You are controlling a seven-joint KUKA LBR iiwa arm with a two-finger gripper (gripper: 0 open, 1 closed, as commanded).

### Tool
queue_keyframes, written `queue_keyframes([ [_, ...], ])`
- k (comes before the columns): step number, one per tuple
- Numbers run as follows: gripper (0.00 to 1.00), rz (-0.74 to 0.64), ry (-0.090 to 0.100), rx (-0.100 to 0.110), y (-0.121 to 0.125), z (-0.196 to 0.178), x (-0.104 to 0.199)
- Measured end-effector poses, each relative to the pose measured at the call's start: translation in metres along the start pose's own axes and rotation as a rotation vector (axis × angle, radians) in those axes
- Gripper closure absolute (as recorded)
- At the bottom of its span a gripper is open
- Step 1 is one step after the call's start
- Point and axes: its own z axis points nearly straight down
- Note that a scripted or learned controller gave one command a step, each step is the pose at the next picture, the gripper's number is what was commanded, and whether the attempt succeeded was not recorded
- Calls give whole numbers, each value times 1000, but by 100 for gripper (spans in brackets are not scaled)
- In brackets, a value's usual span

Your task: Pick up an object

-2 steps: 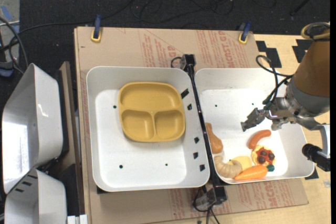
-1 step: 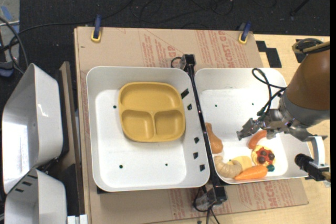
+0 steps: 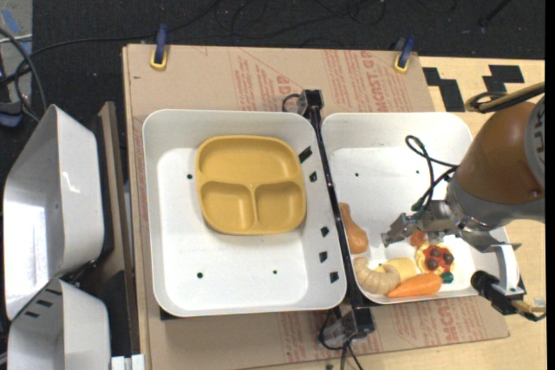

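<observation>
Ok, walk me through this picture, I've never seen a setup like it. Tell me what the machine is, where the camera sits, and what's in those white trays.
The camera is fixed above a bench and looks down at a slant. The big grey and orange shape on the right is a robot arm reaching in. Its gripper, a two-finger claw, hangs low over the right bin; I cannot tell whether it is open or gripping anything.

Two shallow white bins sit side by side. The left bin holds a yellow divided plate. The right bin's near corner holds a cluster of toy food: an orange carrot, a pale croissant-like piece, a small pizza-like disc and a tan piece by the divider.
</observation>
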Motion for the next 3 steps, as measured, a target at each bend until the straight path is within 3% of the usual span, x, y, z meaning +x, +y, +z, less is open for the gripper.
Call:
queue_keyframes([
  [1, 100, 0, -1, -6, 1, -13, 1],
  [3, 100, -5, -3, -9, -1, -96, 3],
])
